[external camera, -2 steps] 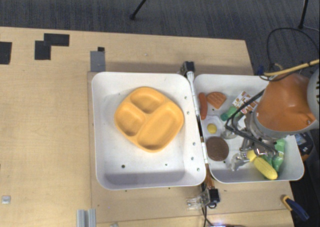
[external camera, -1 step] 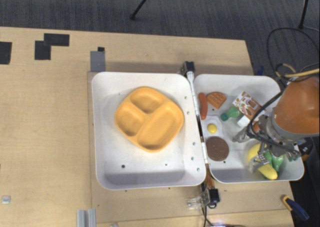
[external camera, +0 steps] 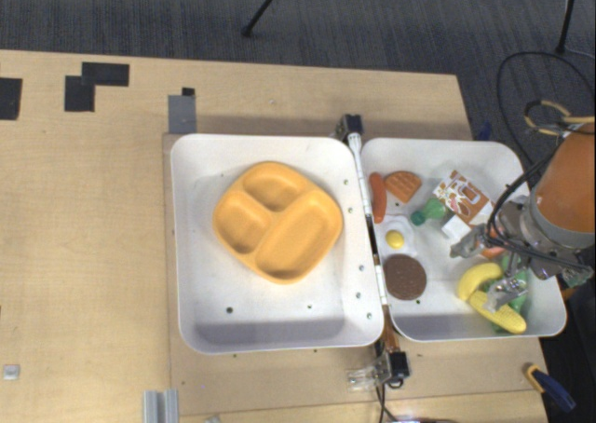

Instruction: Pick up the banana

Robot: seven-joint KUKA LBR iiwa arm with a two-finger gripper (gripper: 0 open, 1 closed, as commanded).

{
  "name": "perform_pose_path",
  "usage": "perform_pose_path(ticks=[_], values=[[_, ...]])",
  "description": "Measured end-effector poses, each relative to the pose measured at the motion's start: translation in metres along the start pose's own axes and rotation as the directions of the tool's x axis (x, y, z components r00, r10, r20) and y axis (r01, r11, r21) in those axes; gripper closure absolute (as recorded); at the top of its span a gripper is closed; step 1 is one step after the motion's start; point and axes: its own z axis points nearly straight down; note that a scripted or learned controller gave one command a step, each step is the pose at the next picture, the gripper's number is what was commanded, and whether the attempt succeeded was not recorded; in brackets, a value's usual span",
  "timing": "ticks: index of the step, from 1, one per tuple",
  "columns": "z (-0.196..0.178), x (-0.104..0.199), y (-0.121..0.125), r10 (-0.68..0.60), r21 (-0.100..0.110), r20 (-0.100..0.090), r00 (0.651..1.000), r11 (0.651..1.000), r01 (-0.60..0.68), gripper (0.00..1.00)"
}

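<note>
Two shallow white bins were seen side by side on the wooden bench point(external camera: 84, 253). The left bin point(external camera: 200, 319) was occupied by a yellow-orange divided plate point(external camera: 277, 221), set roughly at its middle. In the right bin point(external camera: 447, 323), several toy foods were scattered: a red sausage point(external camera: 377, 196) along the left wall, an orange-brown slice point(external camera: 404, 184) just beside it, a small printed carton point(external camera: 461, 196) toward the far side, a green piece point(external camera: 429, 213) near the carton, a fried egg point(external camera: 396, 238) and a brown round patty point(external camera: 405, 276) toward the near left. The banana point(external camera: 491, 298) was found in the near right corner of the right bin, curved, with its lower end close to the near wall. The gripper point(external camera: 507, 289) was positioned directly over the banana's right part, reached in from the right on the grey arm with the orange band point(external camera: 568, 184). Whether the fingers were spread or closed, and whether anything was caught between them, could not be told from the view.
</note>
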Motion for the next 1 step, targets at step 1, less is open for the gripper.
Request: perform_pose_path(ticks=[1], values=[[0.0496, 0.0007, 0.0039, -0.053, 0.000, 0.000, 0.999, 0.999, 0.053, 0.00]])
